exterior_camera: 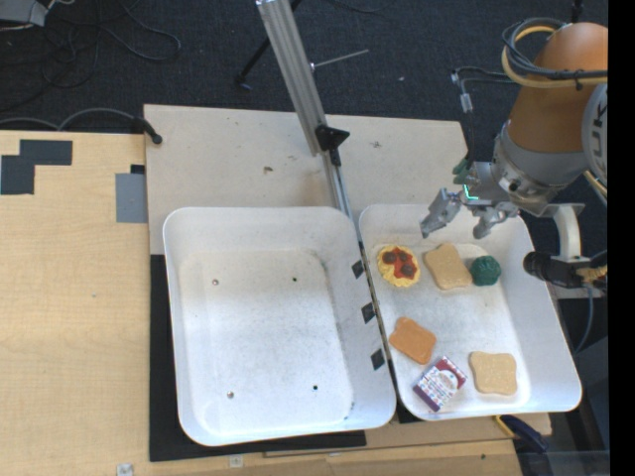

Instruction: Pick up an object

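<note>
So nothing is picked up yet, as far as I can tell. The gripper (462, 215) hangs over the far end of the right bin (549, 360), fingers spread apart with nothing between them. It sits just above the items, so I'd guess it's lining up for a grab, not finishing one. The whole job is basically still ahead: come down, close on something, lift.

Closest candidates are right under it. The tan bread slice (447, 267) lies just near of the fingers, with the little pizza toy (399, 265) to its left and the green round thing (485, 271) to its right. If I had to bet, the bread slice is the target, but that's a guess.

Count for the right bin, six items in total:
- two bread-like slices: the tan one at the far end and a second toast slice (494, 373) in the near right corner
- one small pizza with red topping
- one green lump
- one orange wedge (413, 340) around the middle
- one red and white packet (440, 383) at the near end

The left bin (189, 266) has just dark specks on its floor, no toys. Two bins in total, one arm.
</note>
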`<act>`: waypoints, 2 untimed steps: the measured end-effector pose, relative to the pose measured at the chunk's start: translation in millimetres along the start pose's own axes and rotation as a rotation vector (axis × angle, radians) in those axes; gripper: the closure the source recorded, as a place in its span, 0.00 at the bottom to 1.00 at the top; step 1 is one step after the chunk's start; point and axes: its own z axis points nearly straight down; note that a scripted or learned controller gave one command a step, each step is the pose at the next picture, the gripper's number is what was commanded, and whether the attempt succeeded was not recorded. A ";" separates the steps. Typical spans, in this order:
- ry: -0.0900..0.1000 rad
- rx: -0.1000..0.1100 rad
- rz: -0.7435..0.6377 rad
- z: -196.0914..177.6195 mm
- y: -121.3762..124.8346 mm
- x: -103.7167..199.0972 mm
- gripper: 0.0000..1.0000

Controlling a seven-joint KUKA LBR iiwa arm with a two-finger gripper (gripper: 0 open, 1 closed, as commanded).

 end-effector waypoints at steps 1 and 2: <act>0.001 0.007 0.000 64.5 -3.2 2.9 0.00; 0.000 0.007 0.001 126.2 -3.0 -3.4 0.00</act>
